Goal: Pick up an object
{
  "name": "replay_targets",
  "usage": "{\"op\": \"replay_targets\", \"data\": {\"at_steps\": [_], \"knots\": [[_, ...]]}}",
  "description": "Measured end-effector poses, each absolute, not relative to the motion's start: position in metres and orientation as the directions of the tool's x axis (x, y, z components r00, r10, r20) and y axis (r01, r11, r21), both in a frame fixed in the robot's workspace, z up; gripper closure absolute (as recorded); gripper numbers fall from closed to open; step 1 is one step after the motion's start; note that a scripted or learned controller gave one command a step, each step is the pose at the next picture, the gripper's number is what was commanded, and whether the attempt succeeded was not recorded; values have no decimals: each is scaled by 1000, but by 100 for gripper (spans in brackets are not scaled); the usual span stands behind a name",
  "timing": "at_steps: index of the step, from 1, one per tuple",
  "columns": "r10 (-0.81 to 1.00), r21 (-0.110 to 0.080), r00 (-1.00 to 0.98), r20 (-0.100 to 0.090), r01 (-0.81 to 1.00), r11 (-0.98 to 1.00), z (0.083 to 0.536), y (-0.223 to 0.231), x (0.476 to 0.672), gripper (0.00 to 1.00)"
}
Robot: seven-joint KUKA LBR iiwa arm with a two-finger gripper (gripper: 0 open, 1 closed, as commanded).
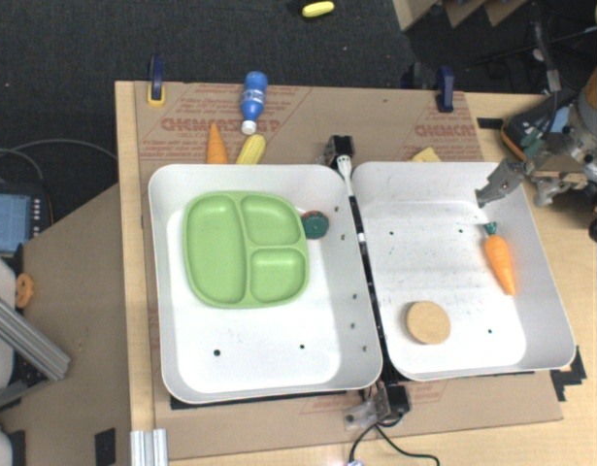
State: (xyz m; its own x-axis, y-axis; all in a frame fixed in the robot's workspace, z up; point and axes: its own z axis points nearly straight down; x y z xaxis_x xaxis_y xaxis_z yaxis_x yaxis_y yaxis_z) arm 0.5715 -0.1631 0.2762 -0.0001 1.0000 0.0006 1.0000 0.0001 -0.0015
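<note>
An orange toy carrot with a green top lies near the right side of the right bin. A round tan disc rests in the same bin, toward the front. My gripper hangs over the bin's back right corner, just above and behind the carrot's green end, with nothing seen in it. In the left bin there is a green divided plate, and a small teal object sits beside its right edge.
Behind the left bin, on the cardboard, lie a blue and white bottle, a small orange carrot and a yellow corn piece. A yellow scrap sits behind the right bin. Clamps hold the board's back edge.
</note>
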Motion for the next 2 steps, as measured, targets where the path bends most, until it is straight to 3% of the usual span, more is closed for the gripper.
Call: {"op": "replay_targets", "data": {"at_steps": [1, 2], "knots": [[1000, -7, 4, 0, 1000, -4, 171, -227, 610, 0], [1000, -5, -4, 14, 1000, 4, 82, -218, 573, 0]]}}
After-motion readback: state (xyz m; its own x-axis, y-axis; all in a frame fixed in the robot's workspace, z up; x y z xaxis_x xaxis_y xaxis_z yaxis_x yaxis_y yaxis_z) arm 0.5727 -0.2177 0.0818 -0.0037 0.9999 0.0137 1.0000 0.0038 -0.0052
